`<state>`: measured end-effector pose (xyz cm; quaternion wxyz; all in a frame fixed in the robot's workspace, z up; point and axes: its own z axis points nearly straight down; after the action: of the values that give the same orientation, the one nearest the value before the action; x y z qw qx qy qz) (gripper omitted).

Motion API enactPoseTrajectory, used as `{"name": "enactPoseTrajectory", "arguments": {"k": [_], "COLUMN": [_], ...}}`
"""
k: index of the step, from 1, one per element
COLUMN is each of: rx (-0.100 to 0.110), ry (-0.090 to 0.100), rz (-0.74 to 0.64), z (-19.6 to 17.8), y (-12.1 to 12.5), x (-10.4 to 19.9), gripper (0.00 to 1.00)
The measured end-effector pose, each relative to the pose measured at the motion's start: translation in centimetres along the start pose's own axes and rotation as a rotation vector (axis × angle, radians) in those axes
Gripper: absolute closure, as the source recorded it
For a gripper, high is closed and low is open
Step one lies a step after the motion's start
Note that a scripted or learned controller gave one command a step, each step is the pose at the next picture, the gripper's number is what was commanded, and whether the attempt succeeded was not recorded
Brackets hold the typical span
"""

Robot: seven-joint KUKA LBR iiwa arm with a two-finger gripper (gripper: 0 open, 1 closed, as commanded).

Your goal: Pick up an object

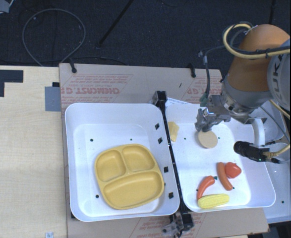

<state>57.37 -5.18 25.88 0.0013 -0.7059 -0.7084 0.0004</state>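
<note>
In the right bin lie several toy foods: a tan round disc, a pale yellow wedge against the left wall, a red tomato, an orange sausage, a red-orange pepper and a yellow corn cob. My gripper hangs at the back of this bin, just above the far edge of the tan disc. Nothing is visibly held in it.
The left bin holds a yellow divided plate. A black divider runs between the two bins. A black part with cables juts from the arm over the right bin's right side.
</note>
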Motion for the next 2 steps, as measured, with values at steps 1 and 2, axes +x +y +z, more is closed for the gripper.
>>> {"name": "enactPoseTrajectory", "arguments": {"k": [1,2], "rx": [0.003,0.002], "ry": [0.000,-0.001], "rz": [-0.001,-0.001], "z": [1.6,2.7], "y": [0.5,1.2], "x": [5.5,10.4], "gripper": [1.00,1.00]}}
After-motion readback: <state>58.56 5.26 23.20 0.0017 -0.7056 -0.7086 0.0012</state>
